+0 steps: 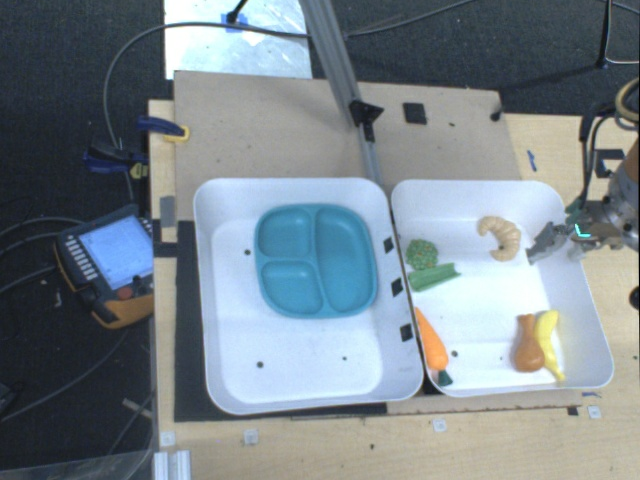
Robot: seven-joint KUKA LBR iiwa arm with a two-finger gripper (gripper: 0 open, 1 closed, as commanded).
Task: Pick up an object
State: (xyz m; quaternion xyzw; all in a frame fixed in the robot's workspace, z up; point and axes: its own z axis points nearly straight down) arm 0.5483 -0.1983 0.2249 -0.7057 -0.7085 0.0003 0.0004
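Two shallow white bins (300, 388) sat side by side on the bench, and the curved tan croissant (500, 236) lay in the right one, near its far wall. Just beside it hung the grey gripper (549, 243), over the bin's right rim, grasping nothing.

brown bench (300, 118), two white bins (225, 368) side by side

Grey end effector (552, 241), small teal light, black cable looped above, orange band
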